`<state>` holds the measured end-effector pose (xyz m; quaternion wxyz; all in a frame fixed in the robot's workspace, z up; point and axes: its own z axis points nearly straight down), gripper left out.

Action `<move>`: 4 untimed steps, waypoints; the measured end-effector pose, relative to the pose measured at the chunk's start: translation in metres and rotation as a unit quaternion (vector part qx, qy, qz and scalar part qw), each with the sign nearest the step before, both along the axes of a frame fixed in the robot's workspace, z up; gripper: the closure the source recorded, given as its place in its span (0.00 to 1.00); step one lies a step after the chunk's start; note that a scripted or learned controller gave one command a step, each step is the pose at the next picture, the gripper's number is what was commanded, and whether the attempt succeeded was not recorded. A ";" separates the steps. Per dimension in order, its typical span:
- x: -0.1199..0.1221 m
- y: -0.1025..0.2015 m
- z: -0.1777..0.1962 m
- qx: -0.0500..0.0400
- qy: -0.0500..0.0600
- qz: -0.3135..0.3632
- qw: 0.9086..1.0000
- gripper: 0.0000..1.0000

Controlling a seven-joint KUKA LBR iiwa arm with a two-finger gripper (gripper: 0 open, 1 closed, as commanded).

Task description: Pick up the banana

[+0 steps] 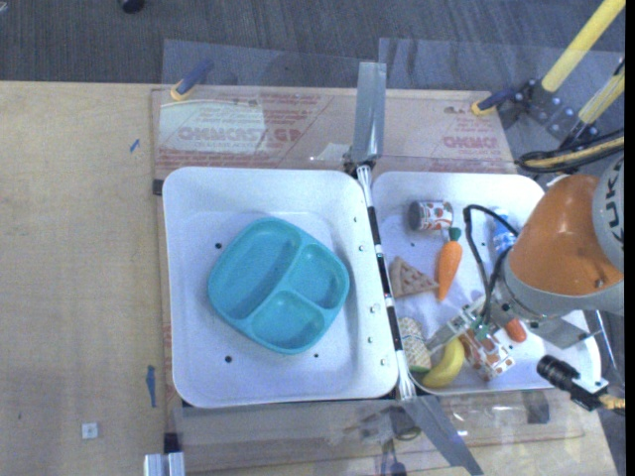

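A teal divided plate (279, 284) lies in the left bin (189, 266). In the right bin (417, 188), the banana (446, 364) lies at the near rim, below the carrot (448, 267). The gripper (474, 331) hangs just right of the banana; whether it is parted or closed cannot be told.

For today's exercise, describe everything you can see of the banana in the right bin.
The banana is a small yellow curved piece with a smooth, plastic-looking skin, likely a toy. It lies flat near the front edge of the right bin, its upper end pointing toward the gripper, which hangs close above that end. Its lower left end meets a patterned wedge lying beside it. Whether the gripper touches it cannot be told.
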<state>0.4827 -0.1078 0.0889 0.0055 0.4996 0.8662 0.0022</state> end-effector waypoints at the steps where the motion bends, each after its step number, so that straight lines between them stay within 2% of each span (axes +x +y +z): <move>1: 0.001 -0.001 0.011 0.000 -0.003 -0.001 1.000 1.00; 2: 0.001 -0.005 0.012 -0.004 -0.003 -0.004 1.000 0.00; 3: 0.000 0.003 0.001 -0.001 -0.001 -0.073 0.997 0.00; 4: 0.001 0.008 0.000 0.000 0.000 0.022 1.000 0.00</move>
